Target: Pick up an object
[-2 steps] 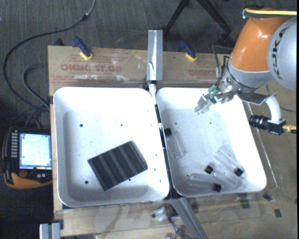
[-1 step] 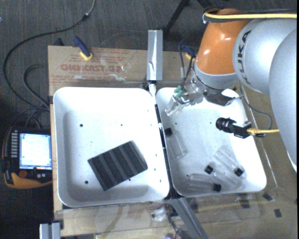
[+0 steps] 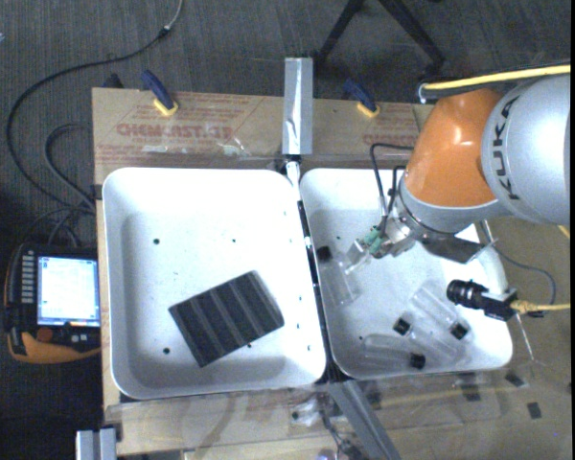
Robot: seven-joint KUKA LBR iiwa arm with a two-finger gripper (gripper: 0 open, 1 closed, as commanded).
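Note:
A black ribbed block (image 3: 227, 316) lies flat in the left bin (image 3: 134, 199), towards its front right. In the right bin (image 3: 331, 199) lie several clear plastic pieces with small black caps: one (image 3: 337, 278) near the bin's left wall, one (image 3: 433, 314) at the front right, and one (image 3: 388, 353) along the front wall. My gripper (image 3: 372, 245) hangs over the middle of the right bin, under the orange wrist band, just above and right of the left clear piece. A bit of green shows at its tip.
A metal bar (image 3: 298, 103) stands at the back between the bins. A cardboard sheet (image 3: 192, 127) with two clamps lies behind them. A handheld control pendant (image 3: 62, 300) sits left of the bench.

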